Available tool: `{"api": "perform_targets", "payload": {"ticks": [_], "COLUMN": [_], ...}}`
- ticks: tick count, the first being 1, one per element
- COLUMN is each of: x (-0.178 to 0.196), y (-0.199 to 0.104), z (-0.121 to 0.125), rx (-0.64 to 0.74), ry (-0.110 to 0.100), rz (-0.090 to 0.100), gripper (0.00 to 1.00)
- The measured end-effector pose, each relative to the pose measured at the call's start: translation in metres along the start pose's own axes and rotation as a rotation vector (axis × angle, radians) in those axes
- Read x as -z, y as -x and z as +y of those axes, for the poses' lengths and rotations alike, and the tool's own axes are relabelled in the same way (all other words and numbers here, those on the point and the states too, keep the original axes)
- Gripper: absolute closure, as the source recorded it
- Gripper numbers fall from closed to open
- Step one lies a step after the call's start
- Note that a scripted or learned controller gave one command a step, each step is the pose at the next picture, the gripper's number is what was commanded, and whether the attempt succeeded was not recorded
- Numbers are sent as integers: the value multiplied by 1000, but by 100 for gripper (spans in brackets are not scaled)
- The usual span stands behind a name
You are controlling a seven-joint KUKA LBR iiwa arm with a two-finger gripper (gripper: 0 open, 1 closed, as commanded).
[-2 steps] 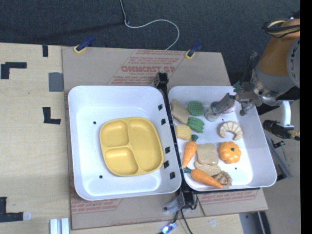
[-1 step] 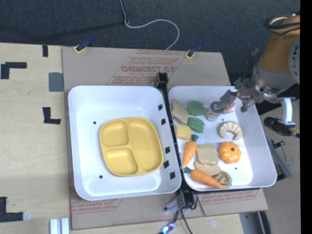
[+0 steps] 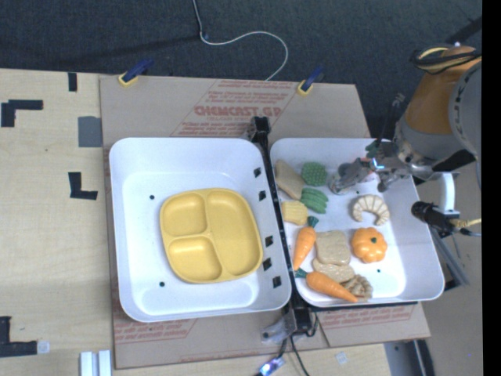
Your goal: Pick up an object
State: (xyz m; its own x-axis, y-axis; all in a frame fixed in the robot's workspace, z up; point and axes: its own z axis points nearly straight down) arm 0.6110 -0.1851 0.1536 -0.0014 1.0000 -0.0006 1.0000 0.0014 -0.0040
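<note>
The right bin (image 3: 419,284) holds several toy foods: a green broccoli piece (image 3: 314,172), a second green piece (image 3: 315,199), a yellow corn (image 3: 293,211), two carrots (image 3: 304,246) (image 3: 332,287), a bread slice (image 3: 333,248), an orange pumpkin (image 3: 369,244) and a cream croissant (image 3: 370,207). My gripper (image 3: 350,176) hangs over the far part of this bin, just right of the broccoli piece and above the croissant. Nothing shows between its fingers.
The left bin (image 3: 133,178) carries a yellow divided plate (image 3: 210,234). A cardboard sheet lies under both bins. The grey arm with its orange band (image 3: 438,100) enters from the right. A white cable (image 3: 243,37) loops across the dark floor behind.
</note>
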Motion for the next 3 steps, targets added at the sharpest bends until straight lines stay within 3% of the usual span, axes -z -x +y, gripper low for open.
{"api": "perform_targets", "payload": {"ticks": [1,2,3], "x": [-43,-63,-50], "y": [-2,-1,-1], "z": [0,4,6], "rx": [1,2,3], "ry": [0,17,22], "rz": [0,-6,-9], "gripper": [0,0,100]}}
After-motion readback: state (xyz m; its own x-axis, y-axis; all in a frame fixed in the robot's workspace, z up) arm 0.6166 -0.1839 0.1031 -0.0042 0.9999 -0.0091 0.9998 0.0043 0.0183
